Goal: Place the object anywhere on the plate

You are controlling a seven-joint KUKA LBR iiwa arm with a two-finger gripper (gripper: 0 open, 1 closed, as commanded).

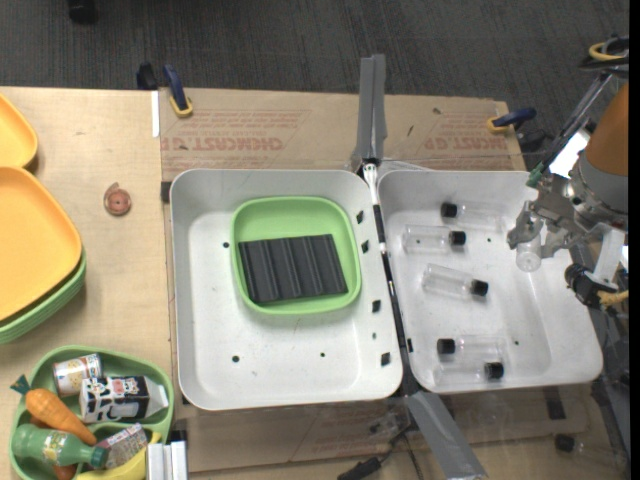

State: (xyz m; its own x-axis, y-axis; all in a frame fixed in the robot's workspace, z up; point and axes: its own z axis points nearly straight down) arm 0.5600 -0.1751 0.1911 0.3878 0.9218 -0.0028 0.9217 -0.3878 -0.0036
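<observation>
The green plate [294,215] sits in the left bin [200,298], and a dark ribbed mat [292,268] covers its middle. Several clear vials with black caps lie in the right bin [560,353], among them one vial [437,238] near the back and another vial [452,284] in the middle. My gripper [530,246] hangs over the right bin's right side, far from the plate. It is shut on a clear vial [527,259], whose rounded end pokes out below the fingers.
Orange and green plates [35,258] are stacked on the bench at the left. A green bowl [90,413] of toy food stands at the front left. Clamps [178,96] hold the cardboard sheet behind the bins.
</observation>
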